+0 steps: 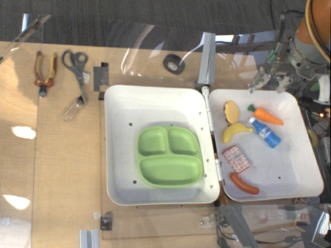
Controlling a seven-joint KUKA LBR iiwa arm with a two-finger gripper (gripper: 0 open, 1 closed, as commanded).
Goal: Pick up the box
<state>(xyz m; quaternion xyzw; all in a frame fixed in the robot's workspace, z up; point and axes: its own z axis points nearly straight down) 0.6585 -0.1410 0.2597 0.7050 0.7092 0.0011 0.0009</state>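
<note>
The box (236,158), a small flat carton with a red-and-white checked face, lies in the right bin (300,182) at about 8 o'clock from that bin's middle, tilted a little. A banana (235,132) sits near it at 12 o'clock and a sausage (244,183) near it at 5 o'clock; neither touches it. The pincer (272,80) hangs above the bin's far rim, at roughly 1 o'clock from the box and well apart from it, its 2 fingers spread and holding nothing. To do the pickup well, it should probably travel toward 7 o'clock, turn so the fingers span the box's narrow sides, then descend straight, keeping clear of banana and sausage. The carton lies flat, so a shallow grip may slip.
</note>
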